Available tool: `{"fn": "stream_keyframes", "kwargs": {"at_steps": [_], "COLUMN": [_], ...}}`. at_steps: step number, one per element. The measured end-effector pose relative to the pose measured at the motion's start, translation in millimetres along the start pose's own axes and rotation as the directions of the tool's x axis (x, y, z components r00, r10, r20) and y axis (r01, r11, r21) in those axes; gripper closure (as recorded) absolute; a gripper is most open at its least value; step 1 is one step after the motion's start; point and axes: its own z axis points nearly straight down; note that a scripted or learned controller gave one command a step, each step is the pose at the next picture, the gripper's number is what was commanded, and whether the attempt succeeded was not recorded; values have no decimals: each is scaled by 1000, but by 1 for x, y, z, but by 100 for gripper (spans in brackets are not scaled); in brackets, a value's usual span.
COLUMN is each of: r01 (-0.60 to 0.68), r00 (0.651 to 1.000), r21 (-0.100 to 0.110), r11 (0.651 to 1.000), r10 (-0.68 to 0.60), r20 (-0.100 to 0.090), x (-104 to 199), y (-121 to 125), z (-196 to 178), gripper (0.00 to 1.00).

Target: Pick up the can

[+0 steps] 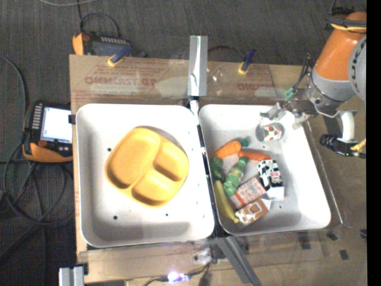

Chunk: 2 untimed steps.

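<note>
The can (271, 131) is small, with a silver top and a red and white label. It lies tilted near the back wall of the right bin (315, 216). My gripper (284, 112) hangs just above and behind it, reaching in from the right under the orange-banded wrist. Its fingers stand apart and open, and the can is below them, not between them.
The right bin's middle holds a cluster: a carrot (229, 149), a green bottle (236, 171), a cow-patterned carton (269, 173), a yellow banana (223, 201) and two orange cartons (251, 200). A yellow divided plate (149, 165) lies in the left bin (89, 219).
</note>
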Motion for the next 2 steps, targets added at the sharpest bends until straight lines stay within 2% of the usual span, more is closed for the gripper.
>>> {"fn": "stream_keyframes", "kwargs": {"at_steps": [1, 2], "r01": [79, 97], "r00": [997, 995], "r21": [-6, 2], "r11": [997, 995], "r10": [-79, -97], "r20": [2, 2], "x": [-10, -19], "y": [32, 32], "z": [90, 78], "gripper": [0, 0]}}
